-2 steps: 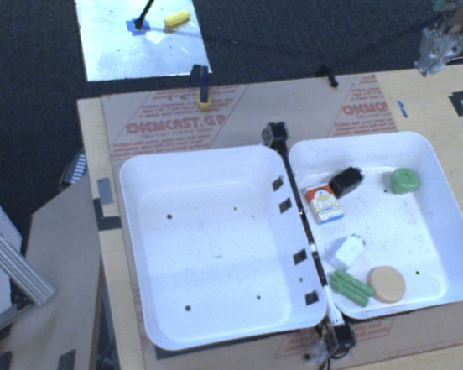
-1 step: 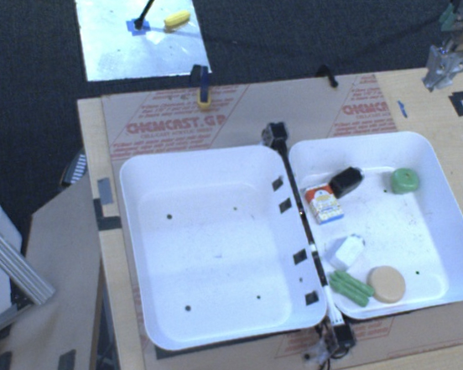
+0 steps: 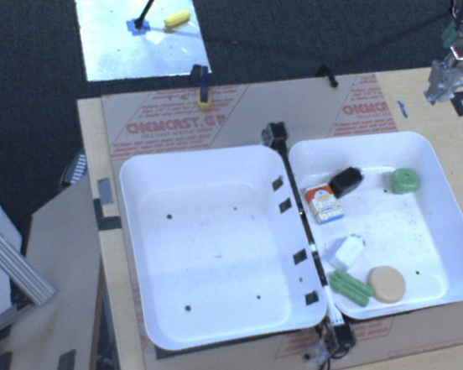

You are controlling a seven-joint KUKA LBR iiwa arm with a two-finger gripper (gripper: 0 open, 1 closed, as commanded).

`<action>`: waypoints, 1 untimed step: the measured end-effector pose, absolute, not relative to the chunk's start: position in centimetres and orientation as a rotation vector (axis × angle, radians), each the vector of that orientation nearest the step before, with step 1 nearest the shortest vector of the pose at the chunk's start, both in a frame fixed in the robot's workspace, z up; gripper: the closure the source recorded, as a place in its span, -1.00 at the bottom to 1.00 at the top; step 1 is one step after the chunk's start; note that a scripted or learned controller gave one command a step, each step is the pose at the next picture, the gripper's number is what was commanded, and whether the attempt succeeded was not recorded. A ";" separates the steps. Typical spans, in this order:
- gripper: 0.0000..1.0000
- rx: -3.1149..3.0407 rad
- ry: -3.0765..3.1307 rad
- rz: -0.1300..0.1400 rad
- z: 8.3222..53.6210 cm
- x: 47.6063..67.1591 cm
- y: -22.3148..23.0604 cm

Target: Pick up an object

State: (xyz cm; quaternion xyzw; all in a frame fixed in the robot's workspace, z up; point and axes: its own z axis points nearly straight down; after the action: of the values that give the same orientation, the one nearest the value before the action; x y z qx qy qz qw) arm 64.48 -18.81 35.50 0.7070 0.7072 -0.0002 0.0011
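- Jaws first: the grey metal gripper (image 3: 448,85) sits at the far right edge of the shot, and it's too small and blurry there to tell how it's set, so no call on that.
- It's over the bare tan bench (image 3: 422,87), outside both bins, and nothing can be seen in its grasp.
- All the objects lie down and to the left of it, in the right-hand shallow white plastic bin (image 3: 443,186).
- Closest one is the small green round knob-like thing (image 3: 404,180), near the bin's far right side and well apart from the gripper.
- Further left is a black blocky object (image 3: 345,180), and just beside it a small red-and-white box with a printed label (image 3: 324,203), right up by the bin's left wall.
- Lower down is a small white chunky piece (image 3: 348,251).
- Lowest of all are a green ridged pod-shaped item (image 3: 350,287) and a flat tan round disc (image 3: 387,284), side by side, pretty much touching.
- The left-hand white plastic bin (image 3: 136,235) is the farthest from the gripper, across the black-clipped divide.
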 end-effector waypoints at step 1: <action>1.00 2.220 2.221 -0.001 33.7 62.5 -19.2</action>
State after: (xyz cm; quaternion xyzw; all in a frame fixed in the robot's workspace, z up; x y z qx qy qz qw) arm 62.54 -19.18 33.70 0.7069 0.7073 -0.0003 0.0009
